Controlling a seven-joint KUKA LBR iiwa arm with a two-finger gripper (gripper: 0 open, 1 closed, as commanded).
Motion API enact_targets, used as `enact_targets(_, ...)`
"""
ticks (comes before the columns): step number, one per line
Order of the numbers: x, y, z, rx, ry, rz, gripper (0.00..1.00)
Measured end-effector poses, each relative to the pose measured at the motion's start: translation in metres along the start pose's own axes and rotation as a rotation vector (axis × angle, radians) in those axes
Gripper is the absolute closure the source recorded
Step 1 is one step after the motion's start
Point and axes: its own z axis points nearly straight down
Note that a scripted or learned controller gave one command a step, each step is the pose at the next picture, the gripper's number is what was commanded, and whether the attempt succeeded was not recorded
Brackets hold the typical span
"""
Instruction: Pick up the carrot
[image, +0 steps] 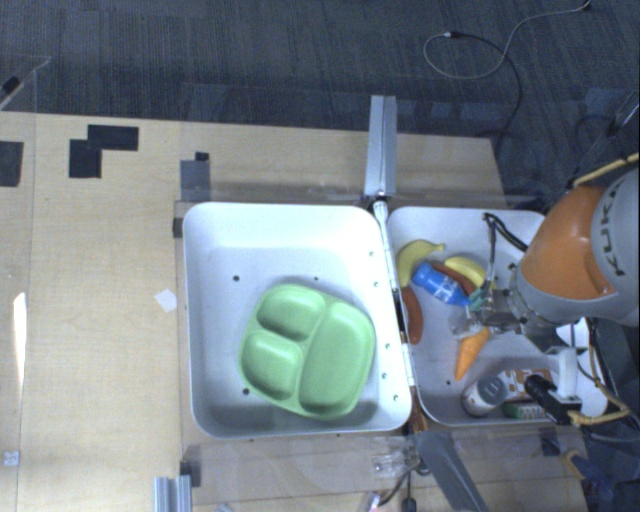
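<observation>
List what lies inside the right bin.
The right bin holds bananas, a blue bottle, a carrot, a can and a reddish item; the arm covers its right side.

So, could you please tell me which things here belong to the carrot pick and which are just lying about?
Job:
carrot
end effector, above the carrot's top end

Lying about:
green tray in the left bin
banana
blue bottle
can

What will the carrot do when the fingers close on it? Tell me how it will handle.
The carrot looks like a smooth, tapered toy piece, so it is probably stiff and light. Its glossy, conical shape may let it slip toward the thin tip under a squeeze. Lying flat on the right bin floor, it could roll sideways if the gripper nudges it off-centre.
</observation>
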Motion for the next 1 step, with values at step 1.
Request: enact_targets(1, 0.0706, -0.0007, -0.0835, 0.018, 0.0, 0.128, 1.0)
